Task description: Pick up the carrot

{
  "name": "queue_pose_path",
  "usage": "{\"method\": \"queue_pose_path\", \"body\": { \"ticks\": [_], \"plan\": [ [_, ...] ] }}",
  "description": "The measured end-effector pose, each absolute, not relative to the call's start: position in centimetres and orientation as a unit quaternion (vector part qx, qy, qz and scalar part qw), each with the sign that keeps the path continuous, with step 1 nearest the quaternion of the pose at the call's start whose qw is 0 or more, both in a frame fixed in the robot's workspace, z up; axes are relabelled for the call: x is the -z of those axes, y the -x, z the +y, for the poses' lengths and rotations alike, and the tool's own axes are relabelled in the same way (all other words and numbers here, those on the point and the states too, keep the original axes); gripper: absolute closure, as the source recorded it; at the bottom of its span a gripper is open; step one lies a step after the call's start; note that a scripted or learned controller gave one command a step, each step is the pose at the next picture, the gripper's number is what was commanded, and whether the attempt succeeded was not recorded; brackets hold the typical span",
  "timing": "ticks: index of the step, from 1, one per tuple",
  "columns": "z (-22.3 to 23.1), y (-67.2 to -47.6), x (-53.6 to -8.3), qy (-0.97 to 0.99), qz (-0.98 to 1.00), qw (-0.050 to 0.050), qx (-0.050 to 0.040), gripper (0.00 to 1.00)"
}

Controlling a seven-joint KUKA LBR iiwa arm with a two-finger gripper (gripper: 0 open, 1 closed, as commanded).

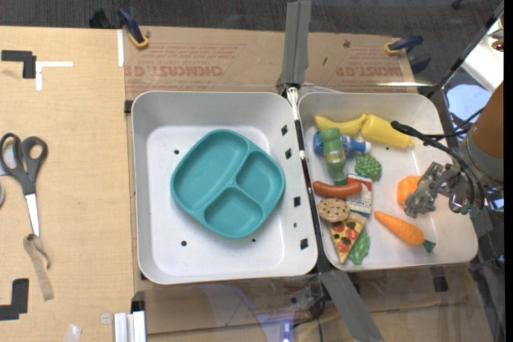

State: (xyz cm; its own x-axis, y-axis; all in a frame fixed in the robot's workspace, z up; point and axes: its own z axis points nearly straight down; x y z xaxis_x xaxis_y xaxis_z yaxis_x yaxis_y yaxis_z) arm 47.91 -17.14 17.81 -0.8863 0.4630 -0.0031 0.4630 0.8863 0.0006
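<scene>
The carrot (400,228) is orange with a small green tip and lies flat near the front right corner of the right bin (457,252). My gripper (420,200) hangs just above and behind it, at the right side of that bin, its metal fingers pointing down and left. Directly behind the gripper sits an orange round fruit (407,187), partly covered by the fingers. Nothing is visibly held.
The right bin also holds a banana (338,123), a yellow pepper (386,132), a blue and green bottle (333,152), broccoli (368,166), a sausage (337,188), a cookie (332,210) and a pizza slice (346,235). A teal divided plate (228,183) lies in the left bin. Scissors (24,172) rest on the bench.
</scene>
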Motion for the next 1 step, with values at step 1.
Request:
{"method": "queue_pose_path", "body": {
  "ticks": [1],
  "plan": [
    [-15.08,-55.03,-9.67,-0.426,0.905,0.006,-0.0005,1.00]
  ]
}}
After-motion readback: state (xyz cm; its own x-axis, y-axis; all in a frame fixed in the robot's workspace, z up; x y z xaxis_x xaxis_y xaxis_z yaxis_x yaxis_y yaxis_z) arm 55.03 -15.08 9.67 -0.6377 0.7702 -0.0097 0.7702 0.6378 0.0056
